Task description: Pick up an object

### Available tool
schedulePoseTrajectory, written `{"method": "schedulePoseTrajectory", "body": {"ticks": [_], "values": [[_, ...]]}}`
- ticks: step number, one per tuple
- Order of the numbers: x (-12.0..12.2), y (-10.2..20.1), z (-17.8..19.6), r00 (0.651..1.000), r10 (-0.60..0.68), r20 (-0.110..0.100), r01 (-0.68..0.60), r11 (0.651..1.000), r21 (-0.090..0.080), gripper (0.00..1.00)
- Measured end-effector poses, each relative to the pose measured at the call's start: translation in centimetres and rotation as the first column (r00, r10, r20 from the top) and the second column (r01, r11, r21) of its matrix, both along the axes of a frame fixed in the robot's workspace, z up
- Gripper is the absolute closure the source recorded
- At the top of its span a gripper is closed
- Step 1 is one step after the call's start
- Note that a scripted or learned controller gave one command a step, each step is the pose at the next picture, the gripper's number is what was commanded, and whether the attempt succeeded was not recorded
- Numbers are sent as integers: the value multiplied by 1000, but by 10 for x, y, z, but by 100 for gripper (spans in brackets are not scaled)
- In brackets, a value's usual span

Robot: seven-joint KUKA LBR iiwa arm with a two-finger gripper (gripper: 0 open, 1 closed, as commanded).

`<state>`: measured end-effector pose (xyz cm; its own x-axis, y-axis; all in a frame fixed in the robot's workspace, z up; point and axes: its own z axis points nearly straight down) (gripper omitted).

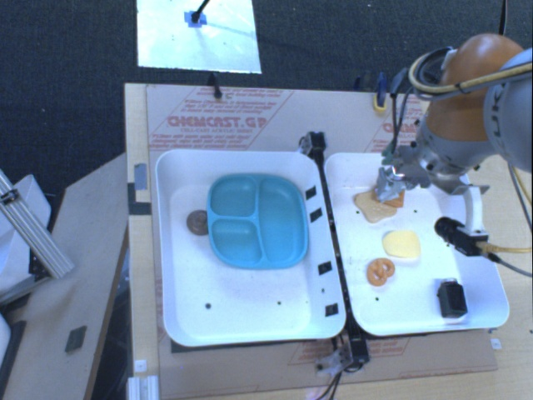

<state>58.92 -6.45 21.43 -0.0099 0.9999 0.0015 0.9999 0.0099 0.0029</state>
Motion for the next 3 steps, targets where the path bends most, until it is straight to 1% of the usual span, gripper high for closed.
{"method": "schedulePoseTrajectory", "body": {"ticks": [1,2,3], "values": [[5,50,-7,1000,0,-1,0,1000,1,100],[12,102,10,1000,1,0,-1,1000,1,100],[16,153,1,1000,0,-1,0,1000,1,100]]}}
